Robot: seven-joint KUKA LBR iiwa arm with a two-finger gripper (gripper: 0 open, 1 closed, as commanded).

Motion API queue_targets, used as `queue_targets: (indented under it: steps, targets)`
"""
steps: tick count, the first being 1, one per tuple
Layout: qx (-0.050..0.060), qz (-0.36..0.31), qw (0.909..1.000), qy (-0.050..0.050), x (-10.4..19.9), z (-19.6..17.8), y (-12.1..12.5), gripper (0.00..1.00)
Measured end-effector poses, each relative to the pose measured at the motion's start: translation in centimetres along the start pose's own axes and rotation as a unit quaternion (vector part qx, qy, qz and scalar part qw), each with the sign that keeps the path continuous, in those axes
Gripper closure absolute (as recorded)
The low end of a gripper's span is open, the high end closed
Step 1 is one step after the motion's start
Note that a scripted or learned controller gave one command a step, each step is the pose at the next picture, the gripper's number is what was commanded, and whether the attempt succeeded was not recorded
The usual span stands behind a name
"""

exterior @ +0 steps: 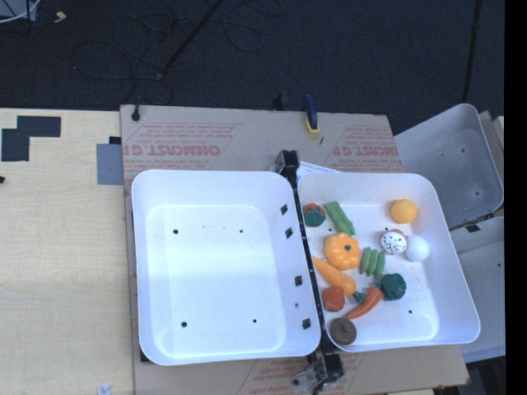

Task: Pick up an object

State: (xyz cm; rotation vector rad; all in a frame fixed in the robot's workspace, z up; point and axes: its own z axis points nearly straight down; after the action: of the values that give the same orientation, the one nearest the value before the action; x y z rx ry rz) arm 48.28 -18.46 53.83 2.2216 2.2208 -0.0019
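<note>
All the toys lie in the bin (pixel 451 303) nearest your arm's entry side, and the carrot (pixel 334 275) beside the pumpkin (pixel 342 251) runs diagonally across it.

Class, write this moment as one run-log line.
right bin: toy foods clustered | pumpkin central | orange ball, white ball apart | left bin | nothing lifted

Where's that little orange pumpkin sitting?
The toy pumpkin lies in the right bin, left of centre, between the green bean pod and the carrot.
</note>
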Motion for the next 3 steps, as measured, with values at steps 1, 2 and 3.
queue_targets:
  steps: [1, 2, 3]
  targets:
    - [0.0, 0.001, 1.0, 0.0, -3.0, 0.1, -0.5, 1.0]
    - [0.001, -0.003, 1.0, 0.0, -2.8, 0.1, 1.8, 1.0]
    - [0.0, -0.003, 1.0, 0.0, -2.7, 0.1, 3.6, 1.0]
